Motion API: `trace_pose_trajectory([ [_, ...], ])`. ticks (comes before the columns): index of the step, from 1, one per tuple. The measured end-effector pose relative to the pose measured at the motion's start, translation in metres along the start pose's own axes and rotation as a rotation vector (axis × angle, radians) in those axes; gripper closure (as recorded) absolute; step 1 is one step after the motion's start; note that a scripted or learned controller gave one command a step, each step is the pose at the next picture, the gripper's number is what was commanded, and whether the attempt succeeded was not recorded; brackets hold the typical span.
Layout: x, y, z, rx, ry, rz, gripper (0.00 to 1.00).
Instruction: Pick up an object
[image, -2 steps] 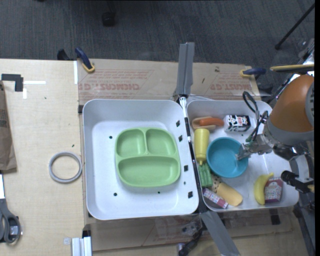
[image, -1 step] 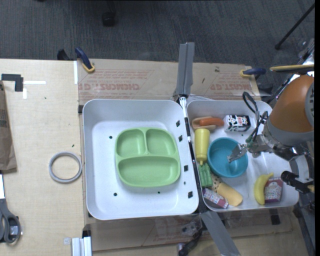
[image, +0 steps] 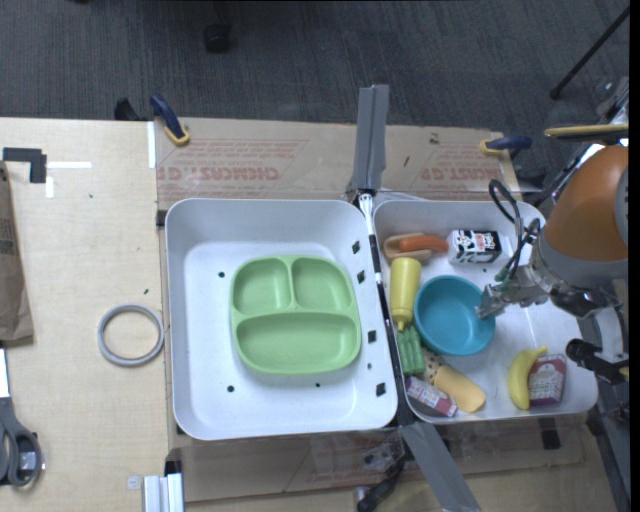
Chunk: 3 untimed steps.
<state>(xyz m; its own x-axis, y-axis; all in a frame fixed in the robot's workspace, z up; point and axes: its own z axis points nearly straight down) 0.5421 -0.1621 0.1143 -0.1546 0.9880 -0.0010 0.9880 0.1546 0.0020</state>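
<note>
The right bin holds a blue bowl, a yellow bottle, an orange carrot, a black-and-white milk carton, a banana, a small pink packet, a green item and a yellow-and-red item. My gripper hangs low at the blue bowl's right rim, its tips touching or just above that edge. Nothing shows between them. The arm's grey wrist and orange band rise to the right.
The left bin holds a green divided plate. A grey metal bar stands behind the bins' divider. A tape ring lies on the bench at left, scissors at the lower left.
</note>
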Motion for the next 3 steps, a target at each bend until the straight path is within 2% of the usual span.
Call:
trace_pose_trajectory([
  [1,0.000,0.000,0.000,0.000,0.000,-0.001,0.00],
  [2,0.064,0.010,-0.062,0.001,0.000,-0.179,0.00],
  [3,0.084,0.008,-0.078,0.002,0.000,0.070,0.00],
])
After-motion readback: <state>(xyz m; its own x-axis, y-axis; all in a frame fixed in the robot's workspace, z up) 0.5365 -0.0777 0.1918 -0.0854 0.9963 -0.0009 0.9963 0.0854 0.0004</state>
